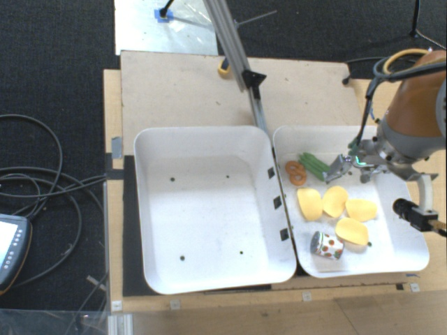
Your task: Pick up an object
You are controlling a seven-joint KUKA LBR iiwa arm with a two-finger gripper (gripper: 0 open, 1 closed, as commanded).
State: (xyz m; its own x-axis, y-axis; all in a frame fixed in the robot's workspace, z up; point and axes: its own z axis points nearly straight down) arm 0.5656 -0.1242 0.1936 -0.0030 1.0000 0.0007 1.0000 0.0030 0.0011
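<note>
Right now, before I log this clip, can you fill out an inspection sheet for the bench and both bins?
Surface: wooden bench bearing two white bins; left bin shows a few dark specks on its floor.
Job's things: right bin holds four yellow pieces, a green piece, an orange ring-like piece and a small spotted cup lying on its side.
Clutter: nothing seen.
Gripper: gripper low over the right bin's far side, beside the green piece; whether it holds anything cannot be told.
Cables: black cables on the floor at left; a yellow hose on the arm.
Surroundings: dark carpet, a handheld screen at the left edge, a metal pole.
</note>
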